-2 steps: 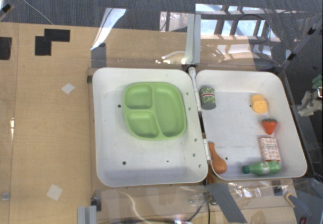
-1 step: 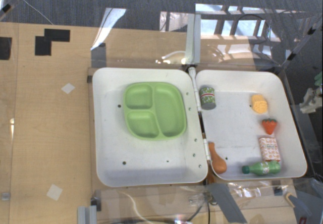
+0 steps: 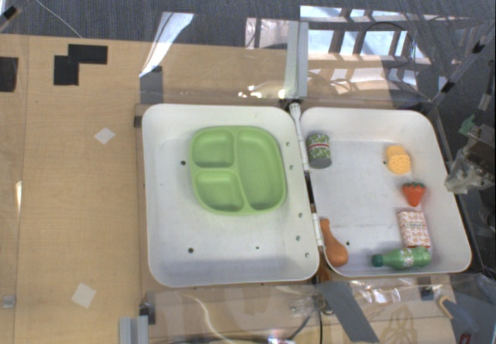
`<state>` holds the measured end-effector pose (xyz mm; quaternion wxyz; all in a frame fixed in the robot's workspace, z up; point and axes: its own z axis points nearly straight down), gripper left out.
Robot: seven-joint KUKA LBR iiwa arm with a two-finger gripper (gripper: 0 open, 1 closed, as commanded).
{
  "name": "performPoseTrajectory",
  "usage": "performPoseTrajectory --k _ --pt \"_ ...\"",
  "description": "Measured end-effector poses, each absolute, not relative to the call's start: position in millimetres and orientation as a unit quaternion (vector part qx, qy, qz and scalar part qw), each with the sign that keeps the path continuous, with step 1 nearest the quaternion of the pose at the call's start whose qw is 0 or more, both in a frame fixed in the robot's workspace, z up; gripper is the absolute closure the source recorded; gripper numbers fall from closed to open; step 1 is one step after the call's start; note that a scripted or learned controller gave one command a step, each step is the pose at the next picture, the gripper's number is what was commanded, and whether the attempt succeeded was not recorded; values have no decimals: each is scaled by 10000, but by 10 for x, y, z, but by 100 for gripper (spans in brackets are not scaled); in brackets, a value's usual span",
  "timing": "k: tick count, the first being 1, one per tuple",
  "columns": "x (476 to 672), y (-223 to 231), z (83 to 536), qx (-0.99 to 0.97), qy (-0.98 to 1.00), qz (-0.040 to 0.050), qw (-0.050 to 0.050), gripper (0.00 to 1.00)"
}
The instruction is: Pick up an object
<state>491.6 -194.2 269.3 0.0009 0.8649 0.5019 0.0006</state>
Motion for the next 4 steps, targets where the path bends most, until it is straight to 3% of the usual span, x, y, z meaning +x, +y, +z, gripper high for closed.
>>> performPoseTrajectory --k 3,4 --pt "4965 -1929 3030 8572 5149 37 53 100" --pt "4877 -1951 2632 9315 3638 4 3 100"
